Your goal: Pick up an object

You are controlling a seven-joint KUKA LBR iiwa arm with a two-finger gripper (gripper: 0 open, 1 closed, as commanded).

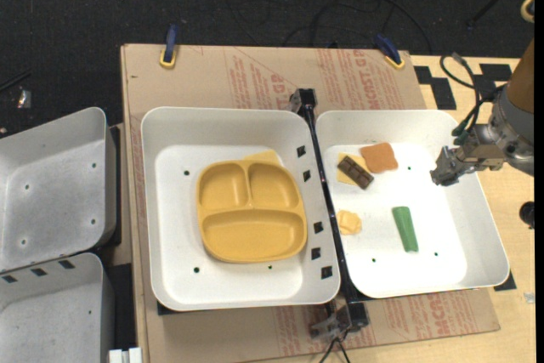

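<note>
Nothing is yet lifted. The hand (445,167) is seen over the right bin (476,263), apart from the green block (405,229), brown piece (355,172) and orange piece (379,156); whether anything is gripped cannot be told.

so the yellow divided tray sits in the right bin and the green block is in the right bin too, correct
Not quite: the camera view shows the yellow divided tray in the left bin. The green block is indeed in the right bin.
</note>
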